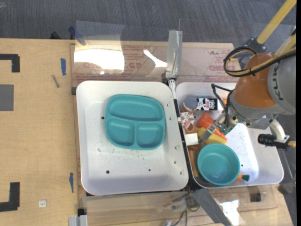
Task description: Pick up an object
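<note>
reaching in over the worktop (33,126) and into the right bin (270,171), well away from the left bin (89,164) and its teal divided plate (135,121) lying far off to the claw's left. hovering the claw (222,126) low above a crowded heap; cannot tell whether apart or together. sitting just below the claw, the teal bowl (217,163). lying right under the tips, the likeliest target: a yellow object (214,137) touching an orange object (205,121). best centring on one piece, descending straight, avoiding the bowl rim.
</note>
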{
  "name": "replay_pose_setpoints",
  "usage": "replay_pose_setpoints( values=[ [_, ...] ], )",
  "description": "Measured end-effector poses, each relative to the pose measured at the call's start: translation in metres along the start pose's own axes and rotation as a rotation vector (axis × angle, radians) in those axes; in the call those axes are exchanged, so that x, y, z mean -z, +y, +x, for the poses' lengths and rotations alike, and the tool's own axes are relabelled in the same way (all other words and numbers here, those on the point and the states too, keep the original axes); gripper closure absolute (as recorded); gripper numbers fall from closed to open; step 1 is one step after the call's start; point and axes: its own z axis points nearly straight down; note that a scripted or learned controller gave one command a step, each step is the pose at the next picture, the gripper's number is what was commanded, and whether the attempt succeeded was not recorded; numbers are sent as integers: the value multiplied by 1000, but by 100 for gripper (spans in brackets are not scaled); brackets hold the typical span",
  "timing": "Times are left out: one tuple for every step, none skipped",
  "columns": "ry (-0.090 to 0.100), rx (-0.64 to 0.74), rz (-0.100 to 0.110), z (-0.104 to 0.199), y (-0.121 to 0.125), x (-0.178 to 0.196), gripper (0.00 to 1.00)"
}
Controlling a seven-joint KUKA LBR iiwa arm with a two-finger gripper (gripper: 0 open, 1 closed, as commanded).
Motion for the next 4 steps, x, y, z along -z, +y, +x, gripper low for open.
replay_pose_setpoints(
  values=[
    [67, 102, 50, -65, 45, -3, 0],
    [8, -456, 15, -44, 59, -3, 0],
    [2, -494, 4, -22, 11, -1, 0],
    [0, -698, 5, -21, -65, -1, 0]
  ],
)
